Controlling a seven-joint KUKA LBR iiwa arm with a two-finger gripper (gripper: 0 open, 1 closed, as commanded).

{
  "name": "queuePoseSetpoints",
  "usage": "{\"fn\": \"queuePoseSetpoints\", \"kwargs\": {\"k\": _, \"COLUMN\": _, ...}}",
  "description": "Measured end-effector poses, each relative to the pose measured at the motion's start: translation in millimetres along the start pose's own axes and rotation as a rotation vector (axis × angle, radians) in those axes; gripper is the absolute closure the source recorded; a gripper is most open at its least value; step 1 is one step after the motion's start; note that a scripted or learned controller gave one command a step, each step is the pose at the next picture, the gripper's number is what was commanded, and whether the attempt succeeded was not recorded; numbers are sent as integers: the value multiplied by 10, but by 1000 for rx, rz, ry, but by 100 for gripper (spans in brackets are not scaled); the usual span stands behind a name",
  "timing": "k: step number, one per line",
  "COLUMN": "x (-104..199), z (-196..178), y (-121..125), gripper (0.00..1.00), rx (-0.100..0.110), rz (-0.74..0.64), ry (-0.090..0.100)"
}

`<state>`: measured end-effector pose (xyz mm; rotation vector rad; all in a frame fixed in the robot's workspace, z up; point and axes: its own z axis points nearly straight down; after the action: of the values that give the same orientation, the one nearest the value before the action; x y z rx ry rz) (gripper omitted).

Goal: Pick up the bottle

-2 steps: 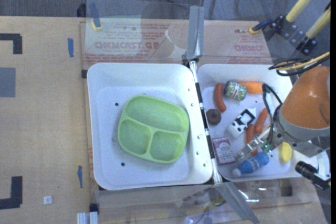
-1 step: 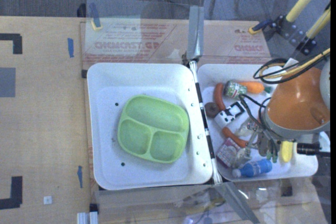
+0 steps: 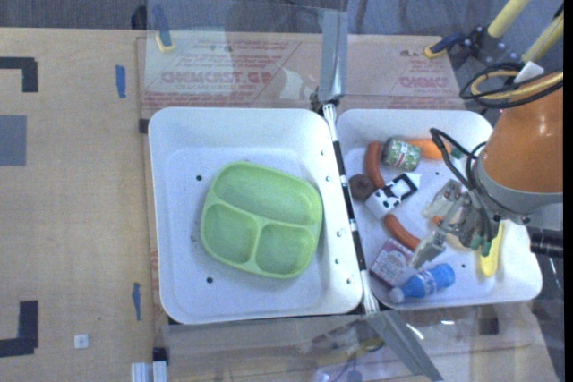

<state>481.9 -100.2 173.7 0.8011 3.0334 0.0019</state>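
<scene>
Bottle (image 3: 423,284): clear plastic with a blue cap end, lying on its side near the front edge of the right bin (image 3: 519,282), its length running roughly left to right with a slight tilt.

Bottle's neighbours: a small pink-and-white packet (image 3: 390,264) touches or nearly touches it on the left; an orange sausage-shaped toy (image 3: 402,232) lies just behind that.

Hand (image 3: 433,248): hangs just above and behind the bottle, tips pointing down and to the left toward it; nothing is visibly between the fingers, and from here I cannot tell whether they are spread or closed.

Arm (image 3: 528,152): comes in from the right, its orange band bulking over the right bin's far side, the wrist angled downward into the bin.

Further back in the right bin: a green-labelled can (image 3: 401,154) on its side, an orange carrot-like piece (image 3: 428,148) beside it, a red sausage shape (image 3: 372,162), a dark round object (image 3: 361,186), a black-and-white item (image 3: 396,192).

Right side of the bin: a yellow banana-like piece (image 3: 491,253) under the wrist.

Left bin (image 3: 179,148): holds a green divided tray (image 3: 260,218) lying flat near its middle.

Surface (image 3: 63,192): pale wood, carrying both bins side by side.
</scene>
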Motion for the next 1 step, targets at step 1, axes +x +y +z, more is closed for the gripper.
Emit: {"fn": "queuePoseSetpoints", "kwargs": {"k": 1, "x": -116, "z": 749, "y": -172, "gripper": 0, "rx": -4, "rz": -184, "ry": -11}}
